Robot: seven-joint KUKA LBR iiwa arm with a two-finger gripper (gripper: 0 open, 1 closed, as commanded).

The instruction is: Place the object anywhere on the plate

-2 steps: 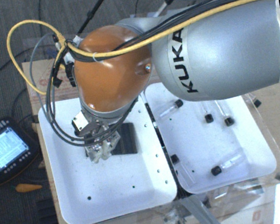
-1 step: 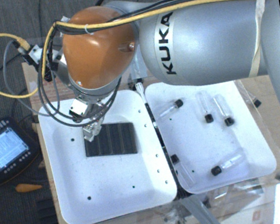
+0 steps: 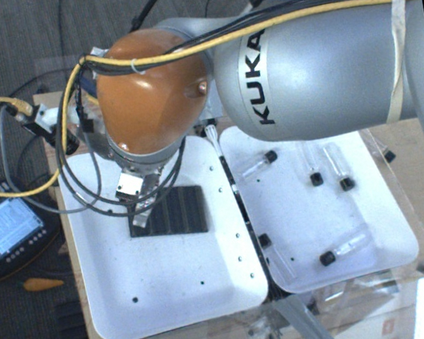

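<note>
Gripper point(image 3: 143, 209) is hanging over the left bin point(image 3: 122, 302), tip sitting at the left edge of the black ridged plate point(image 3: 172, 212); can't tell its grasp state. Clear capped vials point(image 3: 258, 165) are lying in the right bin point(image 3: 387, 239), well apart from the plate.

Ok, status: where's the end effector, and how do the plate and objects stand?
Arm's end effector low over left bin, at left edge of black plate. Grip state unreadable. Several capped vials lying in right bin.
</note>
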